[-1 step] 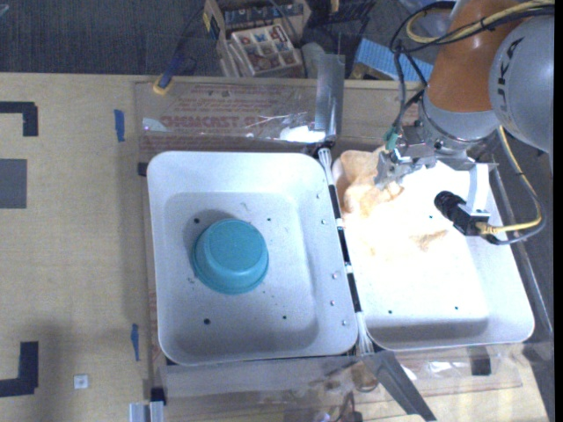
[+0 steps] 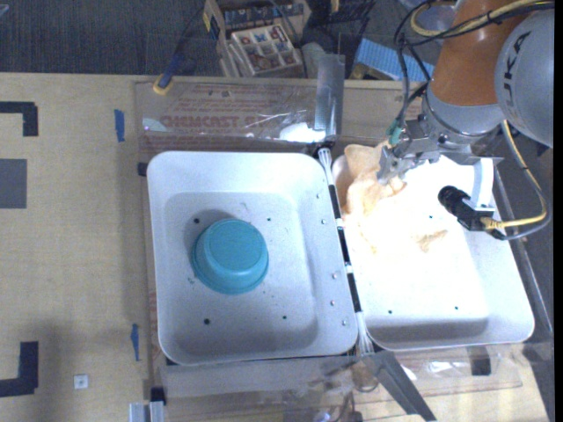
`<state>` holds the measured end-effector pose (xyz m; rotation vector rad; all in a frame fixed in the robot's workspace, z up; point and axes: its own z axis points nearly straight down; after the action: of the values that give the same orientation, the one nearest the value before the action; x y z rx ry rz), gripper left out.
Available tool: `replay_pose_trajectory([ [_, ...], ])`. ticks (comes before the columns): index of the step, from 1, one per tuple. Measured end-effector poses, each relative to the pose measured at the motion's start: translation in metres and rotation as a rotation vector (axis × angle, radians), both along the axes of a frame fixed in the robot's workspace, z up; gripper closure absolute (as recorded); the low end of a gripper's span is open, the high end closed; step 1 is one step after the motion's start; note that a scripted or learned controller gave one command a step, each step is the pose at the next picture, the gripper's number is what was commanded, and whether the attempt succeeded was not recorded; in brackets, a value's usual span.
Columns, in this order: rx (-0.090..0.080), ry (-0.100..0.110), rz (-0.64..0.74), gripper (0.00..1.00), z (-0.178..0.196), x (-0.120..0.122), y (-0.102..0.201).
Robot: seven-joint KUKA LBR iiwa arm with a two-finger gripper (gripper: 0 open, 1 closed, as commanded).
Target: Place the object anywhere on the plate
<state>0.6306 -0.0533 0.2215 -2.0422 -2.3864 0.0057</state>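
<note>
The object (image 2: 362, 185) looks like a pale, tan, limp piece, perhaps cloth or soft plastic, bunched in the right bin (image 2: 440, 315) toward its ten o'clock corner. I judge it light, floppy and prone to slipping from a pinch (glare washes out its edges), so a raised fold seems the best hold. The gripper (image 2: 393, 167) hangs just at its three o'clock side, touching or nearly; whether it is clamped or parted I cannot tell. The blue plate (image 2: 230, 255) sits upturned in the left bin (image 2: 176, 178)

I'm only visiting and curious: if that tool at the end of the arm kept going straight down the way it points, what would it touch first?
Probably the pale orange object in the right bin's far-left corner. The tool hangs right over it, though how high above is unclear from this slanted view.
</note>
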Motion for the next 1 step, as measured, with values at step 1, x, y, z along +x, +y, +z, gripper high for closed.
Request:
replay_pose_trajectory([
  [1,0.004,0.005,0.398,1.00,0.0077,-0.0193,0.0462],
])
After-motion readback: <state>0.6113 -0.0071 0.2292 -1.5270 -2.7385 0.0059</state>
